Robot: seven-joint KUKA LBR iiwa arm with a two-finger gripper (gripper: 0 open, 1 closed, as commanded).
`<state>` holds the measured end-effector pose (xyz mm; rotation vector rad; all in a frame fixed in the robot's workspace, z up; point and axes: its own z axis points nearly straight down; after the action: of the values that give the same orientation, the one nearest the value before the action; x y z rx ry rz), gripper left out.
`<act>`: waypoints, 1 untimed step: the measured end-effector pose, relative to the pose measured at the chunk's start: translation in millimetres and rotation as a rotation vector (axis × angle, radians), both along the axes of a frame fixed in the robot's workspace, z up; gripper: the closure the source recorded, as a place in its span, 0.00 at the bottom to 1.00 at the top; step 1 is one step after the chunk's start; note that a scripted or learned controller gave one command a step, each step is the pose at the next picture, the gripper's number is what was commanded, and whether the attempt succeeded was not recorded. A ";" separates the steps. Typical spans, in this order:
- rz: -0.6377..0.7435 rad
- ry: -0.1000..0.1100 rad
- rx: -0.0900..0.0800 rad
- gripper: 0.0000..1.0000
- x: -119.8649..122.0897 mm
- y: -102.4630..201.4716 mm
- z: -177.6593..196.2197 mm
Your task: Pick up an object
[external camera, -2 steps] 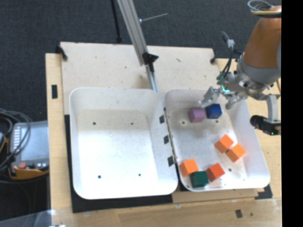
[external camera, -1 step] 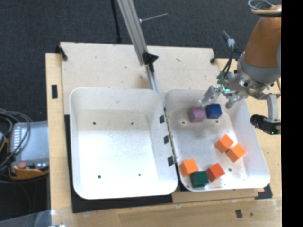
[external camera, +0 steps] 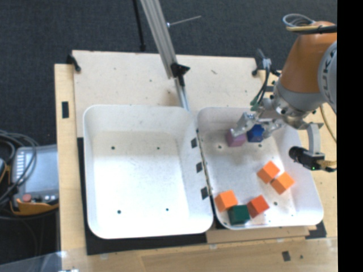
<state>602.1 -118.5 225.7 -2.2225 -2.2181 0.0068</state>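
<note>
My gripper hangs over the far part of the right bin, beneath the grey arm with the orange band. A blue block sits directly under the gripper's tip, partly hidden by it. A purple block lies just to its left, touching or nearly touching the gripper. Two orange blocks lie side by side to the front right. Along the bin's front edge, a third orange block and a red-orange block flank a dark green block.
The left bin stands beside the right one, their rims meeting at the middle. A slanted metal rail rises behind the bins. A black cable fitting hangs off the arm over the right bin's right rim.
</note>
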 end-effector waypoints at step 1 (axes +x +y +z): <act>-0.001 0.001 0.000 0.00 3.9 -7.7 -60.0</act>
<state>606.0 -126.2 165.7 -2.2236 -2.2162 0.0081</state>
